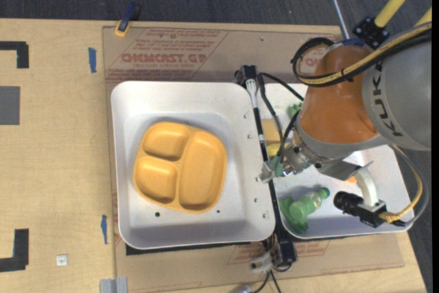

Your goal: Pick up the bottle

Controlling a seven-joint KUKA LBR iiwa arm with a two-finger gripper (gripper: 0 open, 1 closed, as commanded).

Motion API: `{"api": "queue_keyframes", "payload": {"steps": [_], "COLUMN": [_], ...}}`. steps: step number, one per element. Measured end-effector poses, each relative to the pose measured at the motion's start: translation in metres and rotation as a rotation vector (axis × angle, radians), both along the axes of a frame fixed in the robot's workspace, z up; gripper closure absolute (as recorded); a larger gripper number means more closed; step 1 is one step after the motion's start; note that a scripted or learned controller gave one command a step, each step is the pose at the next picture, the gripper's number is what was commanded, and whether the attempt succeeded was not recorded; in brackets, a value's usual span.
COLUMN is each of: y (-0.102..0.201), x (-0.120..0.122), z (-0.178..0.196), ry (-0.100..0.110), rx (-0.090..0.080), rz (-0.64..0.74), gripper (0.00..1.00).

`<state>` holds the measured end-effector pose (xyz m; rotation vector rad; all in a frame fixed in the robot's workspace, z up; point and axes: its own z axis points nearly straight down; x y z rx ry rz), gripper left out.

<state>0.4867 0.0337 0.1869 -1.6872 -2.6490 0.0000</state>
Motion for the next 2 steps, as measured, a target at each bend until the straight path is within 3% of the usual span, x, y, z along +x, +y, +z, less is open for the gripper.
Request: {"api": "queue_keyframes", "payload": {"steps": [1,2], "y": [0.03,0.093], "x": [-0.007,-0.007], "z": [-0.002,0.018], "ry": [-0.001,-0.005], "rx": [0.0,0.0], "rz": [0.449,0.604], "gripper": [1.0,1.0]}}
